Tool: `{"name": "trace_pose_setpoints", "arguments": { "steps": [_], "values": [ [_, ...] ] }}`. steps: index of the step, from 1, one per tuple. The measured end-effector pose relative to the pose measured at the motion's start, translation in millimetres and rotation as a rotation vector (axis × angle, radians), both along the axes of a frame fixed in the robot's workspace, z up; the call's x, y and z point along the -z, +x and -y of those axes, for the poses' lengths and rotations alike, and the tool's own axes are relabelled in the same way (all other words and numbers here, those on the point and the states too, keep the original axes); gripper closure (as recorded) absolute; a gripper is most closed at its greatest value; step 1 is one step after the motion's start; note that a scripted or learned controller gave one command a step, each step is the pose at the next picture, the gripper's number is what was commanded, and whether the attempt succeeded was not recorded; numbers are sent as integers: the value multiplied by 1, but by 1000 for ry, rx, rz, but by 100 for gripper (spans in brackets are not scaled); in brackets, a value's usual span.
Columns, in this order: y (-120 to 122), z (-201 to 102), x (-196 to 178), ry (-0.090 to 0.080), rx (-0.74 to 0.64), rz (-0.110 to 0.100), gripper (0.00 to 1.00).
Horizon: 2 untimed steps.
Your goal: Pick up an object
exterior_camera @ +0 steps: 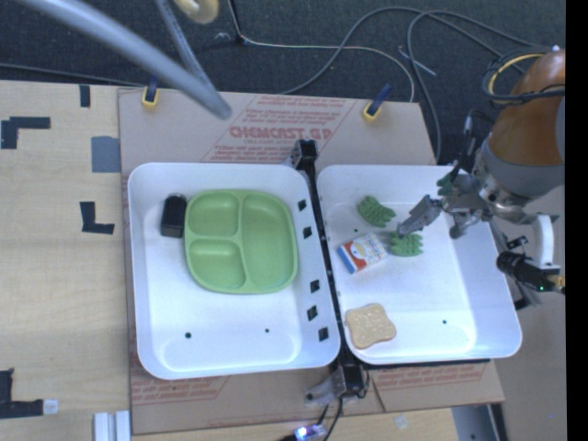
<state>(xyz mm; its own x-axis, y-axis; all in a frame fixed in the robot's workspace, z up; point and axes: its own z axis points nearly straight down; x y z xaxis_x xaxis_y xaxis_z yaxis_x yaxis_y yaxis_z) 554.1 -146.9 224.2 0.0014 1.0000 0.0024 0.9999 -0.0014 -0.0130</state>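
Observation:
In the right bin (pixel 478 329) lie a green leafy toy (pixel 375 211), a second green piece (pixel 405 244), a small red, white and blue carton (pixel 362 253) and a tan slice of toast (pixel 370 325). My gripper (pixel 434 226) hangs low over the right bin's upper middle, open, with nothing between its fingers. Its left finger (pixel 418 217) reaches down toward the second green piece and ends just above it. The carton lies a little to the left of that piece.
The left bin (pixel 156 338) holds a green divided plate (pixel 243 241) and a black block (pixel 173 216) at the plate's left. A black divider (pixel 317 246) runs between the bins. Cables trail behind the bench, and a grey pole crosses the upper left.

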Motion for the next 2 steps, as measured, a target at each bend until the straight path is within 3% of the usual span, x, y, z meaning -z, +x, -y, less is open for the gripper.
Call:
{"name": "trace_pose_setpoints", "arguments": {
  "steps": [1,2],
  "values": [
    [3,0,-6,-2,-3,11,0],
    [5,-3,39,-3,-2,7,0]
  ]
}}
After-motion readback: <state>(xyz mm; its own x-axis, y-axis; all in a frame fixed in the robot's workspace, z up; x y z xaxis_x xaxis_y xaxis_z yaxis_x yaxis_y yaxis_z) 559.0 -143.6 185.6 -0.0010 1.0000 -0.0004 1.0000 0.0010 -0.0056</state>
